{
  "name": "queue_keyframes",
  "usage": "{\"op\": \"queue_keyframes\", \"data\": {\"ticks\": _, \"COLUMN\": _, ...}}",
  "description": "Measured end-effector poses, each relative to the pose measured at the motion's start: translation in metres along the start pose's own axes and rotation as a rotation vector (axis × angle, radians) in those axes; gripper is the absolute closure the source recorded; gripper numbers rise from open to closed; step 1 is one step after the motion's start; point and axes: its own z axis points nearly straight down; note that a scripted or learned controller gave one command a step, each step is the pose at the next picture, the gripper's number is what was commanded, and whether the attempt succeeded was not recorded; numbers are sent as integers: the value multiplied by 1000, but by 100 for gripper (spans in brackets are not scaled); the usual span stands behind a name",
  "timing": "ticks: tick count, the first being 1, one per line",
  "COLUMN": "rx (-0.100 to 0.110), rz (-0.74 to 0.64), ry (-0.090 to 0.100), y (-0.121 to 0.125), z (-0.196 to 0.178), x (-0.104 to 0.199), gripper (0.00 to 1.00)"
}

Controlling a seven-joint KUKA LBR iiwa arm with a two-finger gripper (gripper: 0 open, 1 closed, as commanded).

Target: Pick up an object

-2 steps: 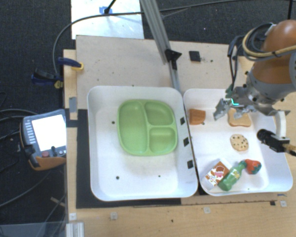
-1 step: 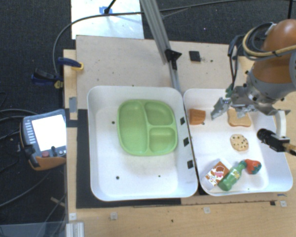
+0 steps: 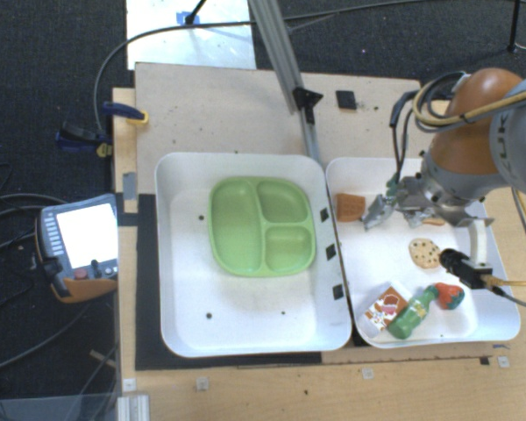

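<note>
The jaws [image 3: 379,210] hang over the right bin [image 3: 500,327], right of centre in the frame, just beside a brown toast slice [image 3: 350,206]; whether they are wide or narrow, I cannot tell. Lower right lie a cookie [image 3: 424,253], a green bottle [image 3: 413,313], a strawberry [image 3: 449,295] and a small carton [image 3: 385,309]. A green plate [image 3: 263,226] sits in the left bin [image 3: 184,314].

The arm [image 3: 500,139] is reaching in from the right side, its grey body and orange band sitting above the far right part of the right-hand bin [image 3: 508,327]. The wrist is leaning leftward over that bin's upper half — the gripper [image 3: 374,216] is pointing toward the bin's left wall. Its fingers are standing slightly apart — nothing is lying between them.
</note>
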Motion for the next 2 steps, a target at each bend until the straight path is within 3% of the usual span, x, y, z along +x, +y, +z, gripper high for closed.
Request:
{"op": "queue_keyframes", "data": {"ticks": 1, "rx": -2, "rz": -2, "ry": 0, "y": 10, "z": 52, "x": 4, "gripper": 0}}
{"op": "queue_keyframes", "data": {"ticks": 2, "rx": -8, "rz": 0, "ry": -1, "y": 12, "z": 75, "x": 4, "gripper": 0}}
